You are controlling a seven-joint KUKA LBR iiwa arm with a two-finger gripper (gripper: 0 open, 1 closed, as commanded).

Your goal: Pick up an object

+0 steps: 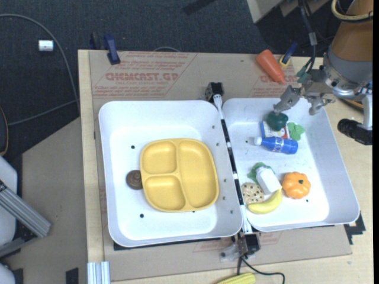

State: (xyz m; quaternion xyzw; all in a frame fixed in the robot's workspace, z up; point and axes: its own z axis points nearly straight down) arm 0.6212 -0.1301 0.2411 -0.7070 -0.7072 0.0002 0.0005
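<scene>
The claw [301,101] is hanging wide open and empty at the far end of the right bin [337,158], a dark green piece [276,122] lying just below its left finger, so it wants centring over that before dropping straight down.

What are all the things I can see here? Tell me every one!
bins: 2, white, side by side on the bench
divided plate: 1, yellow, left bin
round disc: 1, brown, left bin, beside the plate
bottle: 1, blue and white, right bin
pumpkin: 1, orange, right bin
banana: 1, yellow, right bin, front
cookie: 1, speckled, by the banana
carrot: 1, orange, on the bench behind the right bin
hand: 1, grey, over the right bin's back
</scene>
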